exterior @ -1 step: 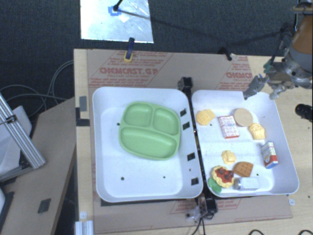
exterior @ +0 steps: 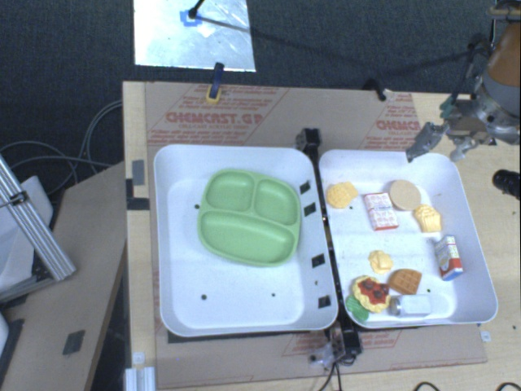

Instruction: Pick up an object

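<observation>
left bin (exterior: 175, 218): divided tray (exterior: 249, 217) | right bin (exterior: 470, 243): toy foods (exterior: 381, 212)

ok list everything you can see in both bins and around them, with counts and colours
bins: 2, white, side by side on the bench
divided plate: 1, green, left bin
round cookie: 1, tan, right bin, far side
carton: 1, red and white, right bin, beside the cookie
small box: 1, red, white and blue, right bin, right side
yellow food pieces: 3, yellow, right bin
waffle: 1, brown, right bin, near side
pizza toy: 1, red, yellow and green, right bin, near corner
gripper: 1, grey, above right bin's far right corner, open
</observation>
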You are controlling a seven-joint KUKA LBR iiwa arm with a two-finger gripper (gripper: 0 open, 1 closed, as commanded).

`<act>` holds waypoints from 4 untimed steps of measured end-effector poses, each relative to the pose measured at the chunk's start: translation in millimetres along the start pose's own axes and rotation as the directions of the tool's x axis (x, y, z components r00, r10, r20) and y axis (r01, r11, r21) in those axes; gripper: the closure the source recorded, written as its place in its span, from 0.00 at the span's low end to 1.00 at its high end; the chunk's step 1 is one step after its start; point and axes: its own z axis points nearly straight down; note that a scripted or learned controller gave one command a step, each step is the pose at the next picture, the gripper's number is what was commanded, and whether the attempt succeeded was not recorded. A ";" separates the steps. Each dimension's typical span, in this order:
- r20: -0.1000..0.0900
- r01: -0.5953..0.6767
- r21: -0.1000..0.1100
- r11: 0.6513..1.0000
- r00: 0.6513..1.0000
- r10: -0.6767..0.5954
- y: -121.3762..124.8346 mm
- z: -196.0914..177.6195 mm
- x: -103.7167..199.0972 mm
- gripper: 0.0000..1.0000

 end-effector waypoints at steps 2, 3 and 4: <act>-0.001 -0.002 0.003 1.000 1.000 0.002 -2.0 103.7 8.9 0.00; 0.000 -0.002 0.003 1.000 1.000 0.002 -2.0 145.5 5.5 0.00; 0.000 -0.002 0.000 1.000 1.000 0.002 -0.8 194.9 5.6 0.00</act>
